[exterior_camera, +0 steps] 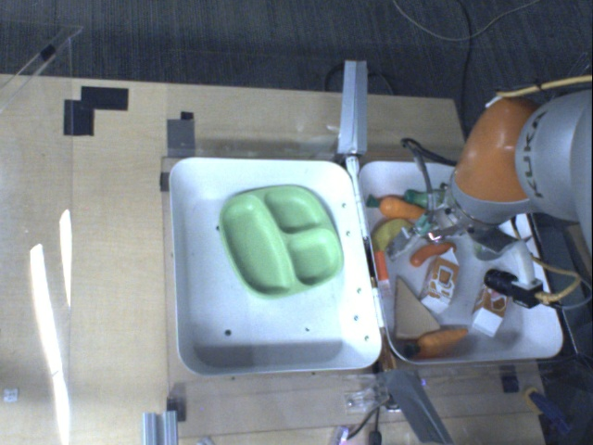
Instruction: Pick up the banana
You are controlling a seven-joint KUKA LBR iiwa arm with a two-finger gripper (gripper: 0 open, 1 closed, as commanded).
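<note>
The tool (428,228) sits low in the right bin (547,341), just beside the banana (387,235); its opening cannot be determined.

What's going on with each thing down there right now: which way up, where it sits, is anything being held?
Green tray: upright, tilted in the left bin.
Banana: lying at the right bin's left wall, partly hidden.
Carrots: lying flat, one near the top, one at the bottom.
Cartons: lying flat.
Gripper: low over the clutter, grip unclear.
</note>
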